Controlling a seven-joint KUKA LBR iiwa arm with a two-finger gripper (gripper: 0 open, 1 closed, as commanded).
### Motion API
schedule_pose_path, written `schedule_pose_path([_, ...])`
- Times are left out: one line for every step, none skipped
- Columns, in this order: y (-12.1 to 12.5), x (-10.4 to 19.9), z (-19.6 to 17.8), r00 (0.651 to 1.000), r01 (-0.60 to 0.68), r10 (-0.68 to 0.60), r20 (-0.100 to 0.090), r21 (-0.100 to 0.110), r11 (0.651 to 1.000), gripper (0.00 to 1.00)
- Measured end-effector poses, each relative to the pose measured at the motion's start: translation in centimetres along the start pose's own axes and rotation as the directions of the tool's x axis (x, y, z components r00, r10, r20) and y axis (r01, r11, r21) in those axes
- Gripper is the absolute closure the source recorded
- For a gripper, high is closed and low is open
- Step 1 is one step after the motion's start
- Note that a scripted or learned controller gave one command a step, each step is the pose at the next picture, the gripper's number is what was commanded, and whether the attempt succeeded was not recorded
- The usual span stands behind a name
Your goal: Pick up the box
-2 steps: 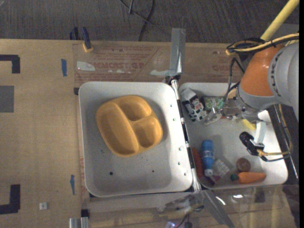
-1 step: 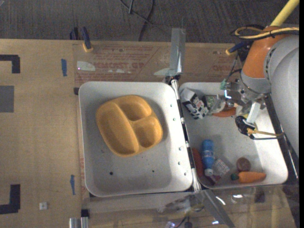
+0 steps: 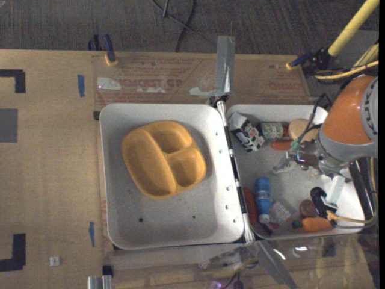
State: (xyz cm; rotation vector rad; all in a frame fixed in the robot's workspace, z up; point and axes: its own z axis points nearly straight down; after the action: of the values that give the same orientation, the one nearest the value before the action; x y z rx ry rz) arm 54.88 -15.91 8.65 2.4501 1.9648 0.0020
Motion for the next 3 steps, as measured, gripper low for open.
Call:
schedule_pose_path([11.5,-0.5,0.1,0.998,-0.068,0.068,-0.012,0.007,0.998,0.0])
schedule_pose_path([7.8,-1.9,-0.2,0.998,-0.051,0.051,-0.024,0.002,0.999,0.0])
schedule_pose_path([9.6,-1.2,-8.9,0.992,-0.122,0.122,0.001,-0.002,0.992,0.0])
